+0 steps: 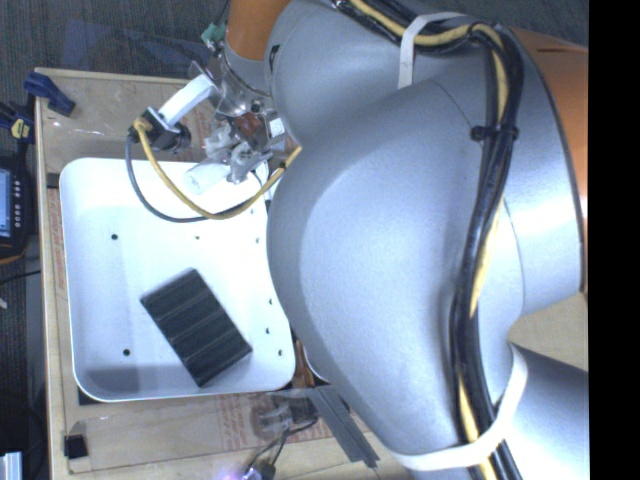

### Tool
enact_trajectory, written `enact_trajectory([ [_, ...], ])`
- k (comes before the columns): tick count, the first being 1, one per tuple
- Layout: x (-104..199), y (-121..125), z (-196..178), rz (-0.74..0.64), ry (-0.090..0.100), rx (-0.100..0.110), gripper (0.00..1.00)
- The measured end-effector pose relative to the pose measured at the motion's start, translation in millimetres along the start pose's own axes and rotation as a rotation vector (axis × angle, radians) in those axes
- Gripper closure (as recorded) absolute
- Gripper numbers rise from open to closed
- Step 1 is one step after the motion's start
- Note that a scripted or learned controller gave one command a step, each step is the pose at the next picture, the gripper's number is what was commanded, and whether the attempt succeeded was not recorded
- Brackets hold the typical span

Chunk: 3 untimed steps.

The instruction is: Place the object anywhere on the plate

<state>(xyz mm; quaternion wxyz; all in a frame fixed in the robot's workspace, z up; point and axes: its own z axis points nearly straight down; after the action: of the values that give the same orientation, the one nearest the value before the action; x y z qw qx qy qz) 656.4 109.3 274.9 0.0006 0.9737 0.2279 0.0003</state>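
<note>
A dark ribbed rectangular slab [195,326] lies flat and tilted in the lower part of the white bin [90,268]. My gripper [238,160] hangs over the bin's upper right rim, below the orange wrist band [250,13]. A small pale shape [206,179] sits just under the gripper on the bin floor; I cannot tell what it is or whether it touches the gripper. The grey arm body [400,238] hides everything to the right, including the second bin.
A yellow cable [165,206] loops from the wrist down over the bin's upper half. A blue clamp [45,90] sits on the wooden bench's upper left corner. A black device [8,203] stands at the left edge. Metal fittings [285,418] lie below the bin.
</note>
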Motion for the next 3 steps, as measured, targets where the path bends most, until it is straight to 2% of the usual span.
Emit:
enact_trajectory([
  [1, -81, -14, 23, -0.098, -0.007, 0.006, 1.0],
  [2, -17, 16, 86, -0.184, -0.006, 0.006, 1.0],
  [3, -10, -14, 79, -0.495, -0.007, 0.008, 1.0],
])
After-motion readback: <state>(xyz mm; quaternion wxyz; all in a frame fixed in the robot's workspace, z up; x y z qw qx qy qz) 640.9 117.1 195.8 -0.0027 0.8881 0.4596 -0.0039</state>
